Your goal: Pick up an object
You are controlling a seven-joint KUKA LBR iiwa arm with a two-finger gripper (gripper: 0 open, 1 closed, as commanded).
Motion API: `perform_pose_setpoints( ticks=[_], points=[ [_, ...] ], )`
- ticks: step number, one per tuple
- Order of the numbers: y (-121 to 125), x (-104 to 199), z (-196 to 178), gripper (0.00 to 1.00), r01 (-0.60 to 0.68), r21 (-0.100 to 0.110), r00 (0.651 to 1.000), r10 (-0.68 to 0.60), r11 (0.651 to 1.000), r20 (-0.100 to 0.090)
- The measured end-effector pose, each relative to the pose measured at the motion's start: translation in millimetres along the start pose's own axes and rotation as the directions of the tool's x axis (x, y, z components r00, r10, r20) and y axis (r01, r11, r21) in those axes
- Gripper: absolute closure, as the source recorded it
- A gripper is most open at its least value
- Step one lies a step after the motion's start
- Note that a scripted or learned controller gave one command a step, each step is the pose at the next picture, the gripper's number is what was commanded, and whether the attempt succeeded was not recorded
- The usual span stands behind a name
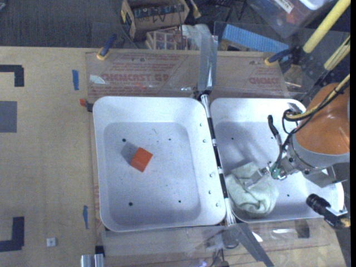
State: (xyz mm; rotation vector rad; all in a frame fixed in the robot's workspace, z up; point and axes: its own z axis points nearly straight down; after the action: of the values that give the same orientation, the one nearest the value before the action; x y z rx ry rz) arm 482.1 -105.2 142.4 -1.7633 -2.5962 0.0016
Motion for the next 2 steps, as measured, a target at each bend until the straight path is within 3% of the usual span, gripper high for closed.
perform_pose_setpoints(
  ticks=[1, 2],
  points=[
    [20.7, 57.5, -40.4, 0.0, -0.073, -0.003, 0.997, 0.073, 0.997, 0.003],
    [47.4, 63.0, -41.0, 0.0, 0.383, -0.004, 0.924, -0.383, 0.924, 0.006]
  ],
)
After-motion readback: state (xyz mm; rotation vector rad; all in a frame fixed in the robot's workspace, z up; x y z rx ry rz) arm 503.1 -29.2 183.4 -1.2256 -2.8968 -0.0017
